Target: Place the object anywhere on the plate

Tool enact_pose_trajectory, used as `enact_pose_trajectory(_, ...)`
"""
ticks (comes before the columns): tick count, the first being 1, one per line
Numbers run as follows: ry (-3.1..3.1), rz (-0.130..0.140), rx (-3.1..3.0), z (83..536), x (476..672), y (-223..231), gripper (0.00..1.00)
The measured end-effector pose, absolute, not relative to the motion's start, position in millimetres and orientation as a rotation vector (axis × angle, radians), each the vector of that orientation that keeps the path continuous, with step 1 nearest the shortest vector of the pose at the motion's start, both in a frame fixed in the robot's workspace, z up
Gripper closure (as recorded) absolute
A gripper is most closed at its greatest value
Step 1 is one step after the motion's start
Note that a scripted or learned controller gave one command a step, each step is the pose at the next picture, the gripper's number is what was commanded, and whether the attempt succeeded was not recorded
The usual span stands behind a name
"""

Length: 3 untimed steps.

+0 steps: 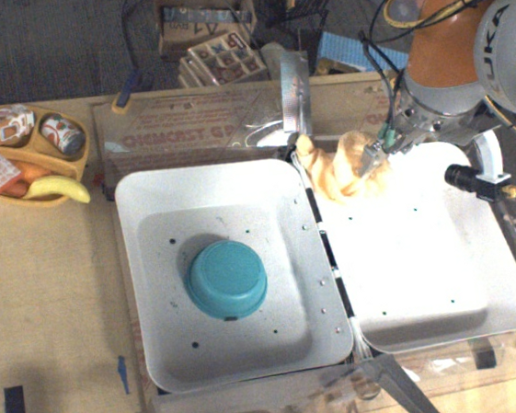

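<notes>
Yellow-orange crumpled soft object [339,169], cloth or plush by the look of it, sits at the far-left corner of the right shallow white bin [455,308], bunched up against the rim where the two bins meet. My two-finger gripper [374,155] is right on its right edge, fingertips pushed into the material, and a bit of it seems pinched between them, so I'd call that clamped on the soft thing, though it's small and blurry there. Most of the object lies on the bin floor and rim.

The teal round plate [227,278], looks more like an upturned dish, sits about in the middle of the left shallow white bin [147,204], well apart from the object and from me.

My grey arm with the orange band [445,18] comes in from the top right, over the far edge of the right bin. Off on the bench at the far left there's a yellow tray of toy food [22,163] with a banana on its near edge.
</notes>
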<state>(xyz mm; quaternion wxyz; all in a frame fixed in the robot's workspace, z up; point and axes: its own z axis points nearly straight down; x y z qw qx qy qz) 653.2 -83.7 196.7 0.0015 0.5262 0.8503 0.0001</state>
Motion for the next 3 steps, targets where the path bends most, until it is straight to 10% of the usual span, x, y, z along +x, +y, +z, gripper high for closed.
enact_pose_trajectory(3,3.099,0.003,0.491,215,648.5,12,1.0)
